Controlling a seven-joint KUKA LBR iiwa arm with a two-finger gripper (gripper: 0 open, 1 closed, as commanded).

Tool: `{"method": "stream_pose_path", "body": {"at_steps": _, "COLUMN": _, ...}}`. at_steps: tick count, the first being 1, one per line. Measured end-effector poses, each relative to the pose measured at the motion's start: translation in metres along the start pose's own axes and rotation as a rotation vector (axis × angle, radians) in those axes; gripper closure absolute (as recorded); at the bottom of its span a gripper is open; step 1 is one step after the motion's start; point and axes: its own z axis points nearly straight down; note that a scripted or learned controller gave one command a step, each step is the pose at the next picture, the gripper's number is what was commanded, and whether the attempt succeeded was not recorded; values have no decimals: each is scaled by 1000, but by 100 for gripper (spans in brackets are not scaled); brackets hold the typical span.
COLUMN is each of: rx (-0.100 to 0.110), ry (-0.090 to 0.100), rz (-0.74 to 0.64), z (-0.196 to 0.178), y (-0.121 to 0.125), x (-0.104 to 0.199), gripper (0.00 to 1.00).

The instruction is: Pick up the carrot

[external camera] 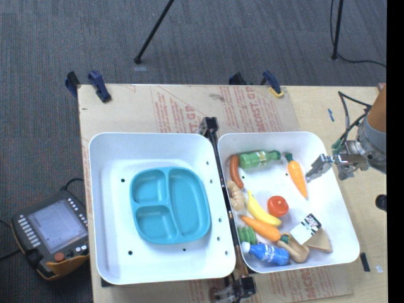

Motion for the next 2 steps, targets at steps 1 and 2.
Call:
{"method": "stream_pose_path", "body": {"at_steps": 1, "rx": 3, "ry": 9, "rz": 98, "z": 120, "y": 40, "x": 4, "gripper": 0}}
{"method": "stream_pose_path", "body": {"at_steps": 2, "rx": 3, "ry": 4, "rz": 94, "z": 110, "y": 40, "x": 2, "gripper": 100}}
